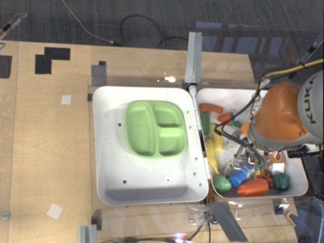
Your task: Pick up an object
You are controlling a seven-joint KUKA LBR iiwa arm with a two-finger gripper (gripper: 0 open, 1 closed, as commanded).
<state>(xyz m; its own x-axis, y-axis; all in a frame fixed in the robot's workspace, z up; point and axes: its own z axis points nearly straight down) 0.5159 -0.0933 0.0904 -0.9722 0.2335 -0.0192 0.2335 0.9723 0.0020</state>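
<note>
At the near edge of the right shallow white bin [298,186], an orange-red plastic toy [252,187], a round green toy [221,183] and a blue plastic piece [238,177] are clustered. The gripper [244,162] is seen just above the blue piece; whether the fingers are apart cannot be told. Farther left, a green divided plate [155,128] rests in the left white bin [109,151] on the counter [45,151].

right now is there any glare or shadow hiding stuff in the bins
Camera view: a small bright glare spot sits on the bench above the left bin; soft shadow falls around the green tray; the arm covers part of the right bin, whose small objects look slightly blurred.
</note>
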